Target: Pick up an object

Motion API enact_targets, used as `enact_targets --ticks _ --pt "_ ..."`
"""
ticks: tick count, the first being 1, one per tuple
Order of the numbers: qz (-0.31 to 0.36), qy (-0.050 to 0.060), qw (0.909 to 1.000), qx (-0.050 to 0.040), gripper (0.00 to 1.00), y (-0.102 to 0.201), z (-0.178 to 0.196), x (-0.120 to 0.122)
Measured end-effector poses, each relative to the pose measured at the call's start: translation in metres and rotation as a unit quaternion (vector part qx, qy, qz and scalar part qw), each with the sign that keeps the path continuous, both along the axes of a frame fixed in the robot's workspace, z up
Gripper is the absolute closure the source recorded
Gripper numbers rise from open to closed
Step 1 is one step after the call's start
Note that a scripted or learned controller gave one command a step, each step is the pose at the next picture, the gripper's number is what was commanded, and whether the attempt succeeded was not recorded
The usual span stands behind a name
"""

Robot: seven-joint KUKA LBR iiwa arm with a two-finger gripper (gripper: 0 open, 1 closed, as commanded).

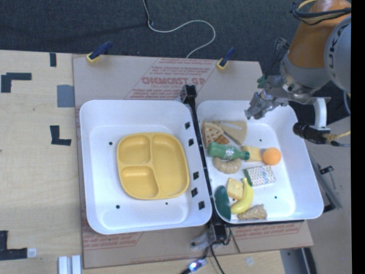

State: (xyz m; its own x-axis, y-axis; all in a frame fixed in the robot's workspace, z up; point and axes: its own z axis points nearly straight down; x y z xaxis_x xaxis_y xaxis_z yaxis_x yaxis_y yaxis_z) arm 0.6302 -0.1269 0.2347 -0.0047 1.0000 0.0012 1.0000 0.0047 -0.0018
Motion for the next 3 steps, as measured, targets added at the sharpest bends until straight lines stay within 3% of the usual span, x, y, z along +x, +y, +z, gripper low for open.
enact_targets --ticks 3 --pt "0.001 0.001 1.0 0.0006 1.0 0.168 -0.007 -0.084"
